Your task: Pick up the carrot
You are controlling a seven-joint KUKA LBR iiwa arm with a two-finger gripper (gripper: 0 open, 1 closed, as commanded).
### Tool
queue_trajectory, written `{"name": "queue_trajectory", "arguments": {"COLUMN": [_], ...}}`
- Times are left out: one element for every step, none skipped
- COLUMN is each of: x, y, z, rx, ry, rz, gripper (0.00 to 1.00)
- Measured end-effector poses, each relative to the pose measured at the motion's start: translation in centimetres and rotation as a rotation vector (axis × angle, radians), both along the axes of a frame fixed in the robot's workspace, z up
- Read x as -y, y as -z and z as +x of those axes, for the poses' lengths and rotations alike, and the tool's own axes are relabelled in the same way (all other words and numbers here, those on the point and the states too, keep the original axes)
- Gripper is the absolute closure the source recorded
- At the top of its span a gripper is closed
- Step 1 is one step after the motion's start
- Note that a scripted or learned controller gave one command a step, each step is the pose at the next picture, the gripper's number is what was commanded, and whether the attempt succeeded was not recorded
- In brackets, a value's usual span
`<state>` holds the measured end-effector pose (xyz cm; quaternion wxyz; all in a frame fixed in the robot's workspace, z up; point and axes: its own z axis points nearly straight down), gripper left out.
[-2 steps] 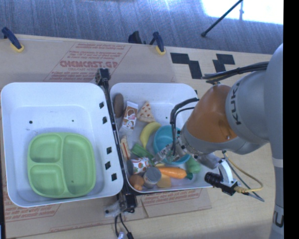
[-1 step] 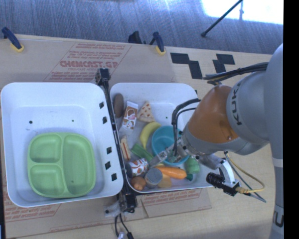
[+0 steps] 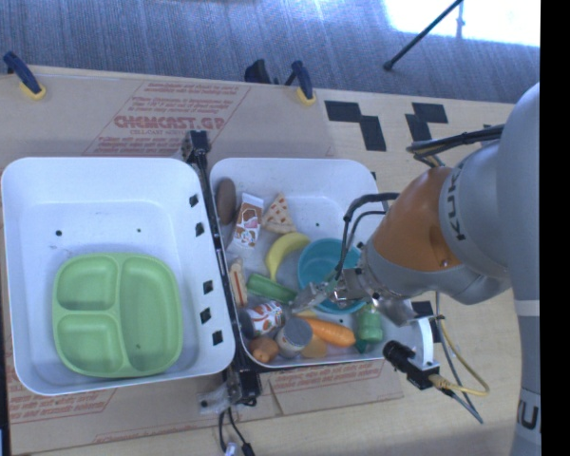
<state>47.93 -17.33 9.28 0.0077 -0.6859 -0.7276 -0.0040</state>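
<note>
The carrot [image 3: 329,332] is orange and lies along the front edge of the right bin [image 3: 294,171], between a grey can [image 3: 291,336] and a green bottle [image 3: 369,328]. My gripper [image 3: 327,297] hangs low over the bin's front right part, just above and behind the carrot, beside a blue bowl [image 3: 321,259]. Nothing shows as lifted off the pile. The wrist with its orange band [image 3: 410,238] covers the bin's right side.
The right bin also holds a banana [image 3: 287,250], a pizza slice [image 3: 278,215], a small carton [image 3: 249,222], a brown oval piece [image 3: 226,198] and a green cucumber [image 3: 270,287]. A green divided plate [image 3: 119,313] lies in the left bin [image 3: 38,183].
</note>
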Motion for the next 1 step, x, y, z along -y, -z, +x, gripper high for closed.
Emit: {"name": "queue_trajectory", "arguments": {"x": [-0.98], "y": [-1.28], "z": [0.55], "rx": [0.003], "ry": [-0.026], "rz": [0.016], "gripper": [1.0]}}
